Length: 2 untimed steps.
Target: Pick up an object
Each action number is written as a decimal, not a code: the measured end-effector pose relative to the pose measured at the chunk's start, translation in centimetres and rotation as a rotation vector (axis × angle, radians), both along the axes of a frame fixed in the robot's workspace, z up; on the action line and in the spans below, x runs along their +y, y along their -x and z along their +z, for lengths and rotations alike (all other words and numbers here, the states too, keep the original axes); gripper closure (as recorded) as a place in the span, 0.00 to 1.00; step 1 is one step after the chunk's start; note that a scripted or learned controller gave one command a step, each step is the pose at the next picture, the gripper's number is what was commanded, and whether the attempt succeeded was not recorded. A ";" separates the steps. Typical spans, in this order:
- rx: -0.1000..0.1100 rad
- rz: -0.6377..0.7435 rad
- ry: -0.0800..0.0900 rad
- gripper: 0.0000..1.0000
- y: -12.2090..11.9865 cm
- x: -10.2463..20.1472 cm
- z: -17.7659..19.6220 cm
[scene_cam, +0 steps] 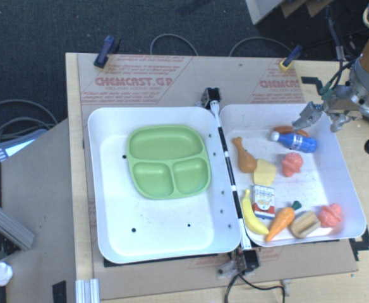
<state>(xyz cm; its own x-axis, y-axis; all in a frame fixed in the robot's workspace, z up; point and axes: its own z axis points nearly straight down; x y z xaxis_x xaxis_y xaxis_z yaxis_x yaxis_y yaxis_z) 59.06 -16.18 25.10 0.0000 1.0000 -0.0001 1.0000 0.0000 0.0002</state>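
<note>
Desk carries two white bins. Left bin: green divided plate. Right bin: blue bottle, banana, carrot, drumstick, other toy foods. Tool hovers over right bin's far corner, fingers spread, nothing between them, just above the bottle.
</note>
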 end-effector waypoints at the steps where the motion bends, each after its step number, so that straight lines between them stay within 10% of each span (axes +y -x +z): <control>1: 0.004 0.000 -0.001 0.00 -2.7 0.3 -15.8; 2: 0.025 -0.006 -0.001 0.00 -7.0 1.3 -17.0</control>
